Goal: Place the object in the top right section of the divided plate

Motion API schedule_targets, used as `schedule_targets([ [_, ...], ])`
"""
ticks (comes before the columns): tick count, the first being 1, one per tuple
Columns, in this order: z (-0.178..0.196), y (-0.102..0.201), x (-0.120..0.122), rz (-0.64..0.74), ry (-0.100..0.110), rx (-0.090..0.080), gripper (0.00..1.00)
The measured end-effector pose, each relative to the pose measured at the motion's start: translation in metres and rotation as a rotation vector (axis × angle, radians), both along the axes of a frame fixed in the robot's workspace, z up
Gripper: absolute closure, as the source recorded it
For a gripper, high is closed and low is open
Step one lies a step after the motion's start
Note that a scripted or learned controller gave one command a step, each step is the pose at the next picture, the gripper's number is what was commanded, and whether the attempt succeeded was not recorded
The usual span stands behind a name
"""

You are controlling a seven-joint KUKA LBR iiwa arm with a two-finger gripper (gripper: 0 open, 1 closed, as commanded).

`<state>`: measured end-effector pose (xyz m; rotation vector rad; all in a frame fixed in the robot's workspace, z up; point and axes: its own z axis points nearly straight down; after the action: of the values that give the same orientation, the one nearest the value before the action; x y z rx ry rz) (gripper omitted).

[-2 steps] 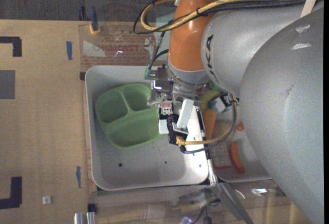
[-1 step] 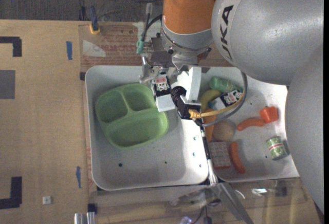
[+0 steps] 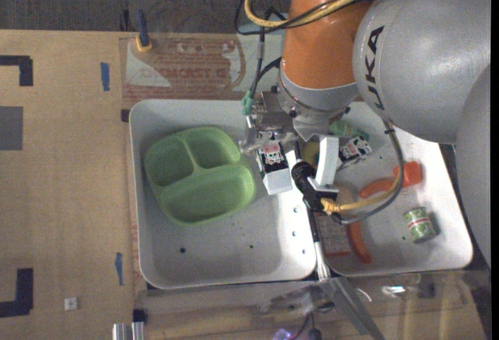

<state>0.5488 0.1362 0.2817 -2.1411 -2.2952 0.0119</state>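
camera view: arm enters from 3 o'clock, gripper [image 3: 269, 145] sits over the seam between the two bins.
object: small carton with cow print [image 3: 273, 161], just under the gripper, at 3 o'clock of the divided plate [image 3: 199, 173] and just beside its rim.
jaws: cannot tell whether they clamp the carton; wrist blocks the fingertips.
plate: green, three sections, in the left bin [image 3: 226, 253]; top right section at about 1 o'clock of plate centre.
handling: carton looks light, stiff, smooth-sided; likely slips or tips if pinched on a corner. Best held across the flat side faces, mid-height.
clutter: second cow carton [image 3: 355, 147], orange tool [image 3: 390, 182], green can [image 3: 418, 224] in the right bin.
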Motion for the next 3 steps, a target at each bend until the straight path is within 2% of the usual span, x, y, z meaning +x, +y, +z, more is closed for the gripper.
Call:
schedule_targets([
  [1, -0.138, 0.025, 0.032, 0.266, 0.001, 0.004, 1.0],
  [2, -0.123, 0.08, 0.059, -0.064, -0.004, 0.001, 1.0],
  [3, -0.068, 0.057, 0.002, 0.159, 0.001, 0.002, 1.0],
])
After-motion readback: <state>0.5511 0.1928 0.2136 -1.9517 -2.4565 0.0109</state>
